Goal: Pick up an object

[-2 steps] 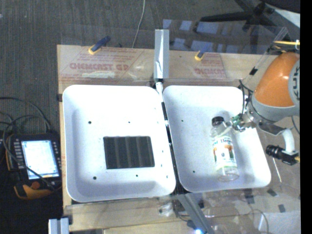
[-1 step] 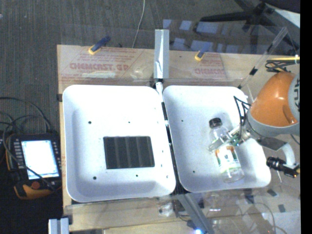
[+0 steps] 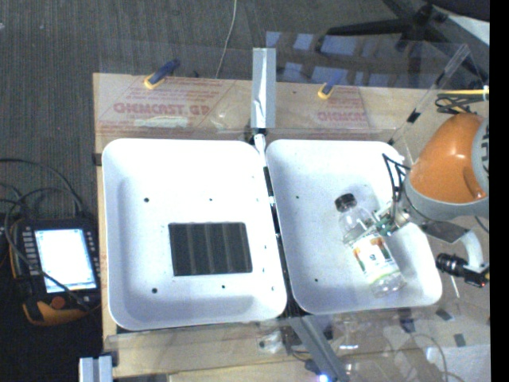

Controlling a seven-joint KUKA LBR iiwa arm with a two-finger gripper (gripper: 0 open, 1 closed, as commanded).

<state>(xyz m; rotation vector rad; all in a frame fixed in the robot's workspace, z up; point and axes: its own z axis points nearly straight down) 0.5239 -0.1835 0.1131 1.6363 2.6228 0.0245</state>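
Observation:
A clear plastic bottle (image 3: 367, 249) with a black cap and an orange and white label lies on its side in the right bin (image 3: 310, 213), cap pointing to the far side. My gripper (image 3: 387, 222) reaches in from the right and sits right at the bottle's upper right side, partly overlapping it. The orange band of the arm (image 3: 445, 169) hangs above the bin's right rim. A dark ribbed rectangular block (image 3: 210, 247) lies flat in the middle of the left bin (image 3: 135, 181).
The two white bins meet at a centre divider (image 3: 272, 213). A hand-held controller with a lit screen (image 3: 57, 261) lies on the floor to the left of the bench. Clamps and a metal post stand along the bench's back edge.

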